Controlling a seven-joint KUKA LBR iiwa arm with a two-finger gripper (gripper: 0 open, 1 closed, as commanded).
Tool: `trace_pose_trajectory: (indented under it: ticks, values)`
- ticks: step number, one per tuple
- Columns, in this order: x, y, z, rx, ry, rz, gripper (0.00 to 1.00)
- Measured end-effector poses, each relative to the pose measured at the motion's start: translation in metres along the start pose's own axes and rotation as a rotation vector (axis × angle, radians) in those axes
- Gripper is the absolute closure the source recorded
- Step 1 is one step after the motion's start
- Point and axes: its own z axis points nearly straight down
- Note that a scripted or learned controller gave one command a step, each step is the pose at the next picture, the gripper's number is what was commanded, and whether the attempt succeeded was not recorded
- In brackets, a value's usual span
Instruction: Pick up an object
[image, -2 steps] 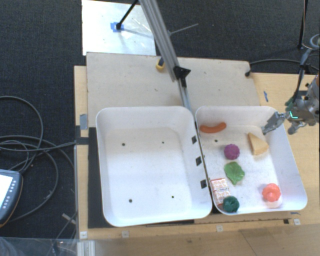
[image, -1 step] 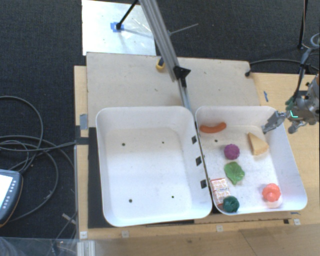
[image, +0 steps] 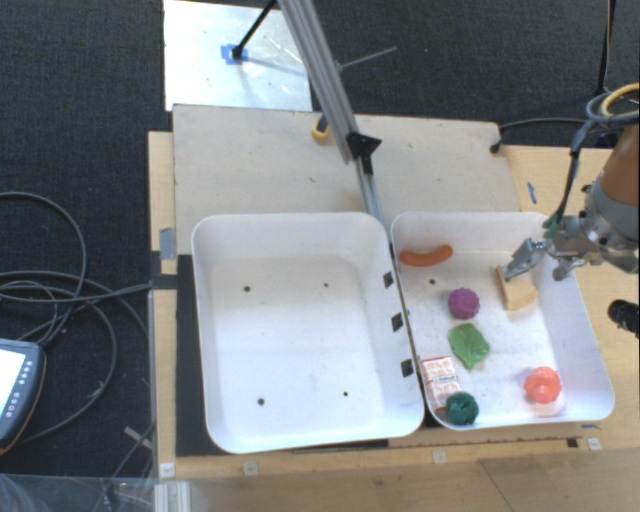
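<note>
Six small things lie in the right white bin (image: 580, 330): a smooth orange sausage (image: 426, 256), a bumpy purple ball (image: 463, 303), a crinkled green leaf (image: 469, 346), a printed packet (image: 439, 376), a dark green knob (image: 461, 407) and a round orange fruit (image: 542, 385). Right of the purple ball, the metal claw (image: 523, 264) hangs just above a tan wedge-shaped block (image: 518, 291); whether it is spread I cannot tell.

a robotics lab: wooden bench (image: 440, 160) with white bins (image: 290, 235), loose floor cables (image: 60, 290), tripod leg (image: 325, 70)
</note>
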Motion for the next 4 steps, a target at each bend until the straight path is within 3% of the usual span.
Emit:
trace_pose_trajectory:
  ticks: [2, 3, 4]
  values:
    - [0.002, -0.001, 0.106, 0.0, 0.0, 0.003, 0.0]
    - [0.001, 0.0, 0.092, -0.006, -0.002, 0.003, 1.0]
    - [0.009, 0.001, 0.032, -0.01, -0.003, -0.002, 1.0]
